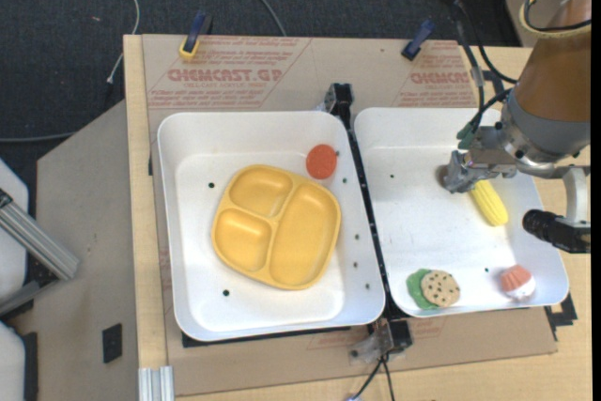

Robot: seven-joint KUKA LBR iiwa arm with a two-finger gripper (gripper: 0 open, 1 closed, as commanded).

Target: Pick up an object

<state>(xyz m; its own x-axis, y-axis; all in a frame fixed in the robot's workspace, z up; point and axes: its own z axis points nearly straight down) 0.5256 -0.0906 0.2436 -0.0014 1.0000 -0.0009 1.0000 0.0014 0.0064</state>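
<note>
Gripper [467, 172] is seen low in the right bin [404, 202], touching the top end of the corn cob [489, 202]. Finger state cannot be told. A cookie [436, 288] and a pink-white piece [516, 280] lie near the front edge. Left bin [188, 296] holds a yellow tray [276, 225] and an orange ball [321, 161].

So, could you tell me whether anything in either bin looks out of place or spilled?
Nothing stands out. The yellow divided plate sits flat in the left bin, slightly rotated, an orange ball beside it. The corn, cookie and small pink item lie apart in the right bin.
</note>
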